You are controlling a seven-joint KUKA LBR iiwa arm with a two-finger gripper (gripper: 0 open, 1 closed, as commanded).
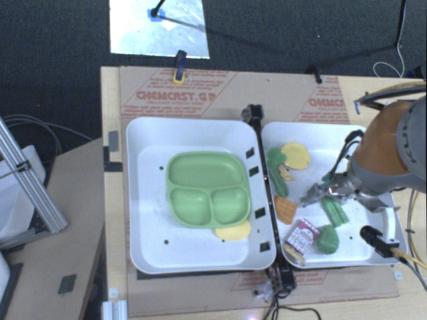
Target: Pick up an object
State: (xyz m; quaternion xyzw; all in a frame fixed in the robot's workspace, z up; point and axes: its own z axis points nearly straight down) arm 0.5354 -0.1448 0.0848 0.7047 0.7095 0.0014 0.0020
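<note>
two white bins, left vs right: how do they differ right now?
Contents: the left bin bears one green divided tray with a yellow piece at its near edge; the right bin holds several small items, among them a yellow disc and a green lump. Arm: the gripper sits over the right bin, not the left bin. Shared: both shallow, white, side by side.

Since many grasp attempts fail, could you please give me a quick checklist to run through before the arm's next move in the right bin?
1. Gripper is over the right bin: ok.
2. A target is close: the green pepper-like piece lies just beside the fingertips: ok.
3. Object between the fingers: cannot tell.
4. Neighbours crowd the target: broccoli-like piece and small printed packet lie near: not ok.
5. Green divided tray sits in the left bin, away from the arm: ok.
</note>
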